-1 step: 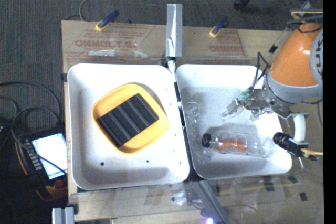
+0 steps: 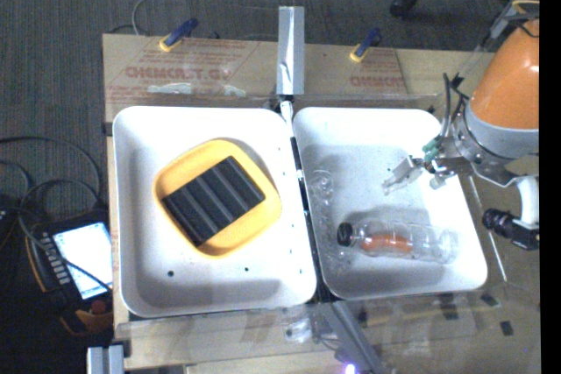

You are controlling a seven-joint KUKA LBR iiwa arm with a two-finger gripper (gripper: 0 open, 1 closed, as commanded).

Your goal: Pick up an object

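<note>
Two white bins (image 2: 131, 188) share the bench; my gripper (image 2: 399, 173) hovers with fingers apart above a clear plastic bottle (image 2: 399, 241) in the right one.

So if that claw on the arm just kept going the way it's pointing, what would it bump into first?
The gripper points left and downward over the right bin. Going straight on, it would probably meet the bin's bare white floor first, just above the clear bottle. Depth is hard to judge from this single view.
</note>
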